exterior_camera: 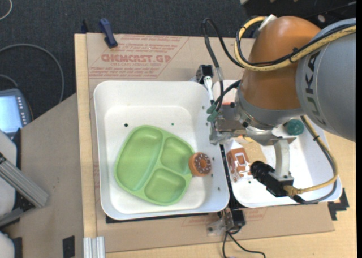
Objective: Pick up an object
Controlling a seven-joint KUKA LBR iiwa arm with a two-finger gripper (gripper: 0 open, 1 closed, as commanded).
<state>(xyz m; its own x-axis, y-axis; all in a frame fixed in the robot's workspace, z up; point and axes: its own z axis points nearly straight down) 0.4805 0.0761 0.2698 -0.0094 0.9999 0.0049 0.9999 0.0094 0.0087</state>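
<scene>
Donut (201, 164), brown with orange sprinkles, lies in the left bin (107, 101) at that bin's right side, touching the right edge of a green divided plate (153, 165). It is round, so it has no long axis and points no particular way; its hole faces up. The plate's long axis runs slantwise from upper left to lower right. The arm's orange band (280, 64) hangs over the seam between the bins, and the hand is hidden beneath it; I cannot tell its state. In the right bin (317, 192) lie a small orange-and-white thing (240, 163) and a teal thing (294, 127).
</scene>
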